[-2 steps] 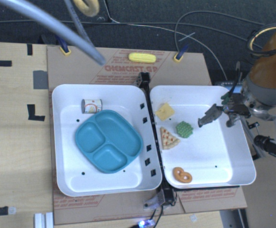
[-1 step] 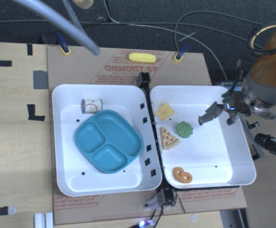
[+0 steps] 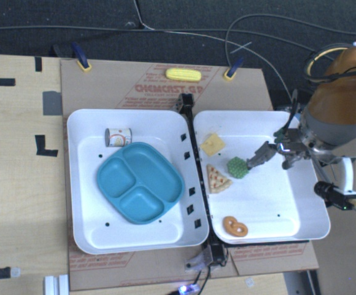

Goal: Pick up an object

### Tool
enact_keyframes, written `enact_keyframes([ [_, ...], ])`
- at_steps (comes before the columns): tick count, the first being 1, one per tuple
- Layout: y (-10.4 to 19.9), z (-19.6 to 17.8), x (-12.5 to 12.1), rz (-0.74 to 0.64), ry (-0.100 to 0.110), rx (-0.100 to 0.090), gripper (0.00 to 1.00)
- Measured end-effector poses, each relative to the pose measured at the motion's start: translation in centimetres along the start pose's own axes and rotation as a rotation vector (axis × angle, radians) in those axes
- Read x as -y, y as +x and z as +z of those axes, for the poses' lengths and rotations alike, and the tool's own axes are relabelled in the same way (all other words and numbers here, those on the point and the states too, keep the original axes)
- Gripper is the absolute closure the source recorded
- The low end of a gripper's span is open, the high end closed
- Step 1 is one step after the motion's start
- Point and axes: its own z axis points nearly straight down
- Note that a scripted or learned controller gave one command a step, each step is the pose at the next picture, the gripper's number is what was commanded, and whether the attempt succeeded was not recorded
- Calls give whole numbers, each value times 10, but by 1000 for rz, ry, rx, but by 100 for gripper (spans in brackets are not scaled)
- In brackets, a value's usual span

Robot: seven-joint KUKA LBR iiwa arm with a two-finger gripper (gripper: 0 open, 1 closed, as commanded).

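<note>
The right bin [image 3: 288, 226] holds a knobbly green toy [image 3: 237, 168], a pale yellow wedge [image 3: 213, 144], a pizza-slice toy [image 3: 216, 179] and a brown pretzel-like piece [image 3: 234, 227]. My gripper [image 3: 252, 161] reaches in from the right, slanting down and left, and its tip sits right at the green toy's upper right edge. Whether it touches or grips the toy cannot be made out. The arm's grey wrist and orange band [image 3: 340, 97] hang over the bin's right rim.
The left bin [image 3: 80, 165] carries a blue divided plate [image 3: 140, 182] and a small can [image 3: 118, 137] lying on its side. A yellow corn-like toy [image 3: 183, 74] lies on the cardboard behind the bins. Cables run across the dark back area.
</note>
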Motion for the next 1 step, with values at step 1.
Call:
enact_keyframes([
  [1, 6, 62, -4, 0, 1, -1, 0],
])
